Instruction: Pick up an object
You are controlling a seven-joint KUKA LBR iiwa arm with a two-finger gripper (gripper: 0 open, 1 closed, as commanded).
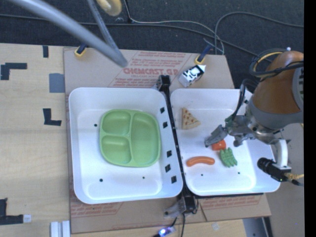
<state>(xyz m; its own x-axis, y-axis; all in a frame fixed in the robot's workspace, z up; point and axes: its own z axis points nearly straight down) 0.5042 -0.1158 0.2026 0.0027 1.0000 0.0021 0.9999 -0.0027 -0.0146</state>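
My gripper [227, 138] hangs low over the middle of the right bin [247, 181], open, its two grey fingers spread apart. A small red toy [219, 144] lies just under the left finger [215, 135]; whether they touch I cannot tell, and nothing is held. A green toy vegetable [228, 157] lies just below the gripper. An orange sausage [200, 161] lies to the lower left. A pizza slice [188, 118] rests near the bin's upper left.
The left bin [84, 181] holds a green divided plate [130, 137]. A black divider [170, 132] separates the bins. The arm's grey and orange wrist [279, 88] rises on the right. Cables run behind the bins.
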